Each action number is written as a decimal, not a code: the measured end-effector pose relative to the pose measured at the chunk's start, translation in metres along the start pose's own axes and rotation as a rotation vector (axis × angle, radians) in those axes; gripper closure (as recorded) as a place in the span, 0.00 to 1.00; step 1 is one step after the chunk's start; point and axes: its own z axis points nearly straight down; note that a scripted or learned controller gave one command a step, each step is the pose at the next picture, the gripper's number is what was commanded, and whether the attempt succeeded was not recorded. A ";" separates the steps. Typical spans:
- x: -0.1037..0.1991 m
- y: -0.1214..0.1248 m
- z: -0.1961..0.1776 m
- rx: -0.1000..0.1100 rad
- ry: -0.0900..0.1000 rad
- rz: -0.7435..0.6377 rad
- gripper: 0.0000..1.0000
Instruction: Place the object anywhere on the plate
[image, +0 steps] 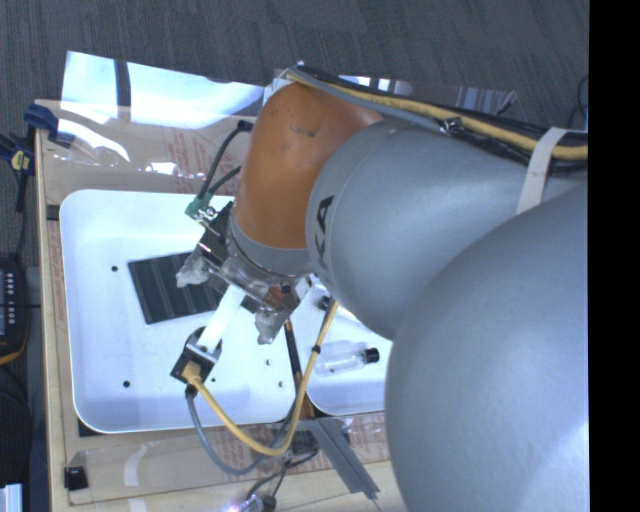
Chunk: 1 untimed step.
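A dark ribbed rectangular plate (163, 289) lies flat in the left white bin (90, 300), left of its middle. My gripper (232, 292) hangs low over that bin, right at the plate's right edge, and hides part of the plate. I see nothing in its grasp, though the wrist blocks most of it. A small clear tube with a black cap (346, 357) lies in the right bin (340, 400), close to the bin's left wall and apart from the gripper.
The grey arm with its orange band (290, 170) covers the right bin's far side and most of the right half of the view. A strip of bench (150, 460) runs in front of the bins.
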 end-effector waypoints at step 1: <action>0.002 -0.002 -0.008 0.001 -0.003 -0.010 1.00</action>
